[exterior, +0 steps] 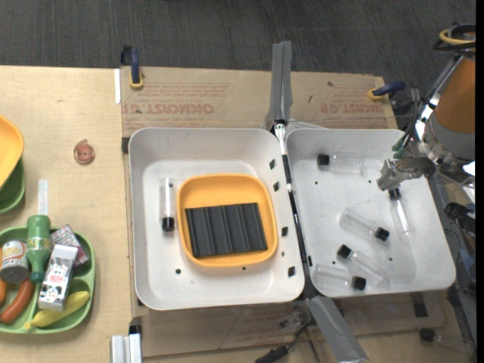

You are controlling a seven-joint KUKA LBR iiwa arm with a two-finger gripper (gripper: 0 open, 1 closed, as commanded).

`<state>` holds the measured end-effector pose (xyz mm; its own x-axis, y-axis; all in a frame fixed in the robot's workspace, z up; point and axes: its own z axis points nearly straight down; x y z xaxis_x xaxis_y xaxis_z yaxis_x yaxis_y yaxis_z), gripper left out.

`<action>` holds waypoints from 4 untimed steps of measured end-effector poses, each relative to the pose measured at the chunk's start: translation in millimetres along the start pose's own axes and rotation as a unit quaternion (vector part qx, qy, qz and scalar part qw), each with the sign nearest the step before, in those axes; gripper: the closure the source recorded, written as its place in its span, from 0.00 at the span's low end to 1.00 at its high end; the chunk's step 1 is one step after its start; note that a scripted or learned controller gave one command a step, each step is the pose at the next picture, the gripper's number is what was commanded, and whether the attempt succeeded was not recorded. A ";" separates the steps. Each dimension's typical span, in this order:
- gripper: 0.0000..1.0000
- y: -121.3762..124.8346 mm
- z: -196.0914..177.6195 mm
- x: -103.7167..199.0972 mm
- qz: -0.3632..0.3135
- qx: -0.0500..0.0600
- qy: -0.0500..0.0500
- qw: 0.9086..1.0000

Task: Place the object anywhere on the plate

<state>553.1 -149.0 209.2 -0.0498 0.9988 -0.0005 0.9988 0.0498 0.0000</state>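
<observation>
bench, tan top, cardboard sheet under two white bins; dark grey carpet across the top of the frame. left bin (144, 203): orange plate (225, 191) at centre bearing a black ribbed block (227, 229); one clear vial (167, 203) just left of the plate. right bin (431, 274): several clear black-capped vials (364, 226). gripper (394, 174) at that bin's upper right; finger state cannot be told. green tray (76, 308) of toy food, lower left.
</observation>
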 end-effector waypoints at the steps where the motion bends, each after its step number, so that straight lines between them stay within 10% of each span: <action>1: 1.00 26.8 -51.0 -75.5 -0.001 0.000 -0.001 1.000; 3: 1.00 100.4 -232.4 -77.8 -0.169 -0.001 -0.001 0.986; 4: 0.00 100.5 -232.3 -77.6 -0.170 -0.001 -0.001 0.985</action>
<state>657.3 -221.4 441.5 -0.3809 0.9246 -0.0031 0.9246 0.3809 0.0011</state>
